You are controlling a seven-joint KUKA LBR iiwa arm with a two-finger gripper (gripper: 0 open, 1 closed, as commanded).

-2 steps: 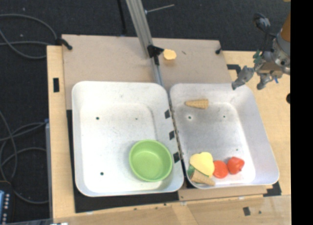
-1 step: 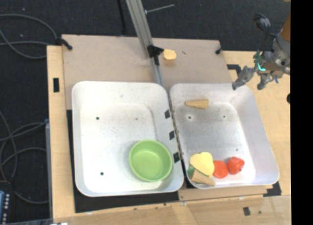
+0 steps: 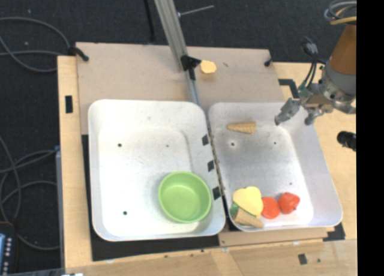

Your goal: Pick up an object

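Approach step, by the look of it: pincer (image 3: 298,113) hovering over the upper right rim of the right bin (image 3: 312,167), fingers spread apart with nothing between them, nothing lifted yet. Nearest candidate for the pick: a tan cone-shaped piece (image 3: 242,128) lying on its side near the top of the right bin, left of the pincer and apart from it. Next move, judged from this layout: a shift leftward and down over that cone, fingers straddling its narrow width, then closing; a low, slim shape lying flat, so likely to slip or roll if caught off centre. Alternative targets crowded in the lower corner of the same bin: a pale yellow lump (image 3: 248,199), a tan wedge (image 3: 249,219) just below it and touching, an orange-red round piece (image 3: 270,207) beside the yellow one, and a red piece (image 3: 289,202) right next to that; tight packing there, harder to single one out. Left bin (image 3: 114,143): one green bowl (image 3: 185,196) near its lower right corner, upright. Outside both bins, on the table (image 3: 240,77) behind them: a small yellow object (image 3: 208,66) beside the foot of a metal post (image 3: 168,17).
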